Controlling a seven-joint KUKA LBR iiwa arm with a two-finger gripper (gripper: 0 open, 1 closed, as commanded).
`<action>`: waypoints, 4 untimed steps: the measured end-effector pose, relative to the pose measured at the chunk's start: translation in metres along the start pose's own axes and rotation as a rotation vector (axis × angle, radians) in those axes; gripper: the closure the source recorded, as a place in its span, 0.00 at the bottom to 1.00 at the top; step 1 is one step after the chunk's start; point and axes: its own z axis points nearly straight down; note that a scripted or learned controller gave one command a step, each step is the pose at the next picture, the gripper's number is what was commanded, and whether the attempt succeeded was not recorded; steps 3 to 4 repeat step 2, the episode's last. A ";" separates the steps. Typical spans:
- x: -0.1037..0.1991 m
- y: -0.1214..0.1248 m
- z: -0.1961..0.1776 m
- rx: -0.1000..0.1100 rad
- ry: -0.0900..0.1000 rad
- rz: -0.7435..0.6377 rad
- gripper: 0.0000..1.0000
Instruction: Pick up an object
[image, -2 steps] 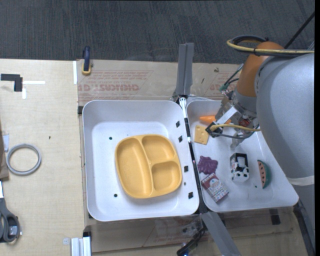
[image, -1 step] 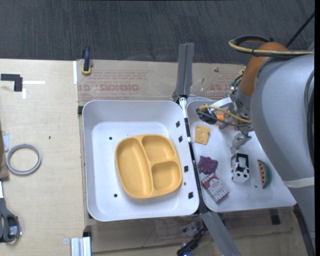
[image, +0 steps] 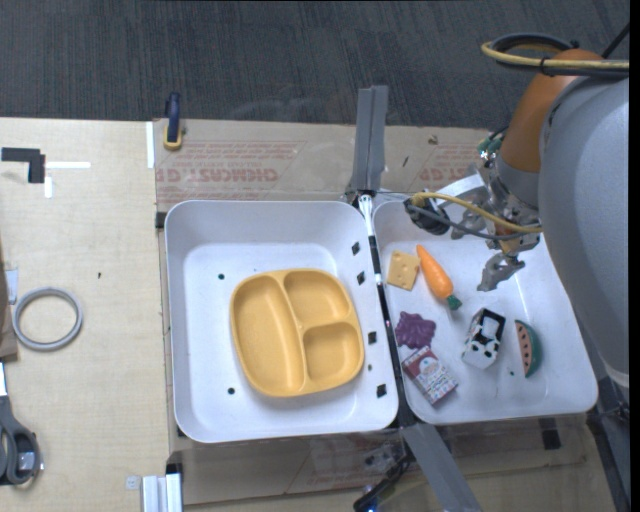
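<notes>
In the right bin (image: 560, 300) lie a yellow cheese wedge (image: 403, 270), an orange carrot (image: 436, 274), a purple grape bunch (image: 415, 328), a red and white carton (image: 430, 375), a black and white cow-patterned box (image: 484, 338) and a watermelon slice (image: 527, 347). My gripper (image: 498, 272) hangs over the bin's upper middle, right of the carrot and above the cow box. Its fingers stand open with nothing between them. The grey arm with its orange band covers the bin's far right corner.
The left bin (image: 190, 300) holds a yellow divided plate (image: 297, 330). On the bench to the left lie a grey tape roll (image: 45, 318) and scissors (image: 15, 455). A blue clamp (image: 173, 120) stands at the back on cardboard.
</notes>
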 end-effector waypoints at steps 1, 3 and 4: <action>0.000 0.000 -0.008 0.001 -0.004 -0.003 1.00; 0.000 0.000 -0.008 0.001 -0.004 -0.003 0.00; 0.000 0.000 -0.008 0.001 -0.004 -0.003 0.00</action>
